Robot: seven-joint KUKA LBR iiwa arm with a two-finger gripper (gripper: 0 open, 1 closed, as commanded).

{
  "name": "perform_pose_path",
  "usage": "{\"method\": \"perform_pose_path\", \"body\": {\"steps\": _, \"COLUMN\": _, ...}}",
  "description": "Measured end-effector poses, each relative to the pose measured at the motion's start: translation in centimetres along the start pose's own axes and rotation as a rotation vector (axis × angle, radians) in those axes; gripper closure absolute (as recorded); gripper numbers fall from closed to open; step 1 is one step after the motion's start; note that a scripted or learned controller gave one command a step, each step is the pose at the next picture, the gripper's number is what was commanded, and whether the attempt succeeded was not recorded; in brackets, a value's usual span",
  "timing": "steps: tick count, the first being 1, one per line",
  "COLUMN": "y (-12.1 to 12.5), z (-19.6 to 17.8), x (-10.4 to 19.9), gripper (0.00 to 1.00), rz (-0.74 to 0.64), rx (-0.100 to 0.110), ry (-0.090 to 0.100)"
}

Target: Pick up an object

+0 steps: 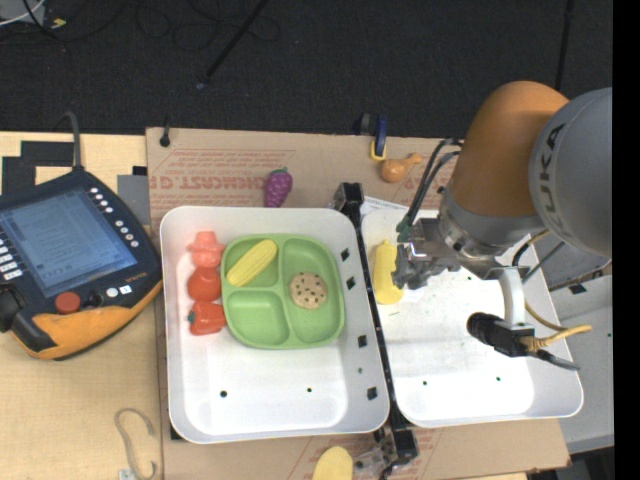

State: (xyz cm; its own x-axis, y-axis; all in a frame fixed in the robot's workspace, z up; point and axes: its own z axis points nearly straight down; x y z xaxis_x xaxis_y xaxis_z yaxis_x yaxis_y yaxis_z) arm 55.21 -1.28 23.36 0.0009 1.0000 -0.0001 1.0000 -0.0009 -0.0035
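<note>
A yellow object [384, 273] lies against the left wall of the right bin [480, 398]. My gripper [408, 268] is down in that bin, right beside the yellow object on its right and partly over it. The grey wrist and orange band hide the contact. In the left bin [260, 408] stands a green divided plate [262, 323] bearing a yellow corn cob [250, 261] and a cookie [308, 290]. A pink toy [204, 250] and two red toys [203, 286] [207, 318] line up left of the plate.
Purple grapes [277, 186] and an orange toy [399, 167] lie on the cardboard behind the bins. A yellow piece [333, 462] sits in front of the bins. A teach pendant [70, 258] rests at the left. A black fitting with a cable [503, 334] hangs over the right bin.
</note>
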Motion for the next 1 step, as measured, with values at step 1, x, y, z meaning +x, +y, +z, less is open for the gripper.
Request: {"method": "perform_pose_path", "body": {"steps": 1, "y": -0.27, "z": -0.2, "x": 1.16, "gripper": 1.0, "rz": -0.001, "rx": 0.001, "ry": 0.001}}
